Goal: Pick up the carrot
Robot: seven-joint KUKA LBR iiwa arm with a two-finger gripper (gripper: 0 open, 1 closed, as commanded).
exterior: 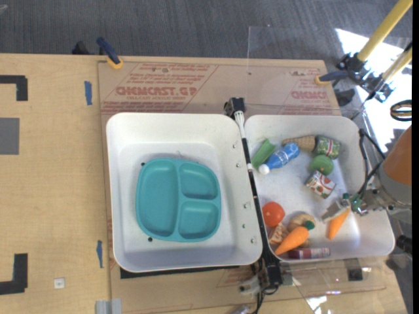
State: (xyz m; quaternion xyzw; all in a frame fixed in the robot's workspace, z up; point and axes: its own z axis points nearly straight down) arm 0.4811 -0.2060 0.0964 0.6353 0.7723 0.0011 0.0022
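Two white bins sit side by side at mid-frame: the left bin (124,195) holds a teal divided plate (177,200), and the right bin (376,237) holds a green bottle (264,153), a blue bottle (281,157), a red tomato (273,212) and a small carton (321,185). Toward the lower right of the frame, one carrot (292,239) lies near the bin's front wall, and a second, smaller carrot (338,224) lies just beside the gripper (352,205), whose fingers are too blurred to tell whether they are spread or closed.
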